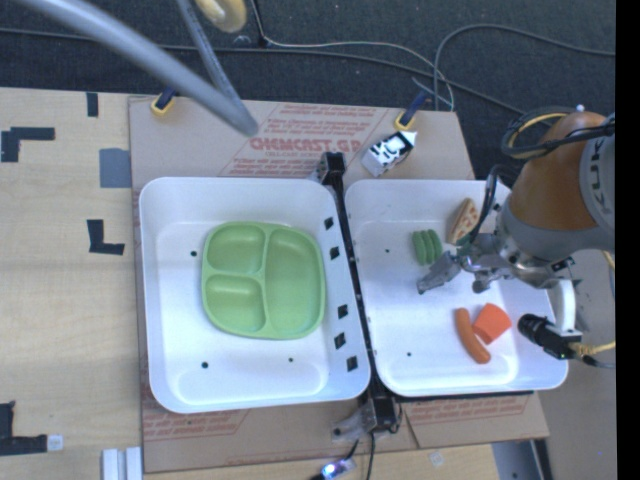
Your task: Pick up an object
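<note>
My gripper [458,280] hangs over the middle of the right bin [400,373], open, with its two grey fingers spread and nothing between them. A ridged green piece [427,245] lies just up and left of the left fingertip [430,280]. A tan slice [462,220] leans near the bin's far side, partly behind the wrist. Below the gripper lie an orange carrot [472,335] and an orange-red block [492,322], side by side.
The left bin [165,298] holds a green divided plate [264,278]. A black divider with clips [345,268] runs between the bins. The arm's orange band [560,183] looms over the right bin's far right corner. Cables run behind the bench.
</note>
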You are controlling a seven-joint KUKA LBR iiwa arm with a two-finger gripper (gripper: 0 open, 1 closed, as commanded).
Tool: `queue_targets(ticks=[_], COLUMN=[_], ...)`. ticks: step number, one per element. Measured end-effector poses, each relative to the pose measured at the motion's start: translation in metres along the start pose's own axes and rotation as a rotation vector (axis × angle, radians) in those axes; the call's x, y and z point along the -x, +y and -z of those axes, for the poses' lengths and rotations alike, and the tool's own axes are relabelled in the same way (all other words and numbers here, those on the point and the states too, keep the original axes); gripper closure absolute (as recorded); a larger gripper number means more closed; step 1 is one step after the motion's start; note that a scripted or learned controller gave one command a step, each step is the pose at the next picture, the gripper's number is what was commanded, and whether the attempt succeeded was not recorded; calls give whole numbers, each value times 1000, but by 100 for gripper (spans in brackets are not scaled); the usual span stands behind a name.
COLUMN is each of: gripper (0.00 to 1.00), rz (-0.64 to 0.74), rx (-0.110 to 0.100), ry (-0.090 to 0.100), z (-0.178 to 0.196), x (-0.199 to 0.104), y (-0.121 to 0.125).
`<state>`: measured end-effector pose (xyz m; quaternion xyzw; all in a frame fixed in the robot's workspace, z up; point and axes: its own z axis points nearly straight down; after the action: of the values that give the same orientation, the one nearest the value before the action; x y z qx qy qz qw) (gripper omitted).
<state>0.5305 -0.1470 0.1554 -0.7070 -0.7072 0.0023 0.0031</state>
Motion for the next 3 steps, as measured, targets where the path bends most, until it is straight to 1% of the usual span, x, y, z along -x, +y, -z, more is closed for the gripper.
queue_targets(ticks=[1,2,3], gripper=[0,100,100], rz=[1,2,0], rx=[1,4,11], ry=[0,0,-2], z=[-61,-48,5], x=[-5,-5,1], y=[6,6,-1])
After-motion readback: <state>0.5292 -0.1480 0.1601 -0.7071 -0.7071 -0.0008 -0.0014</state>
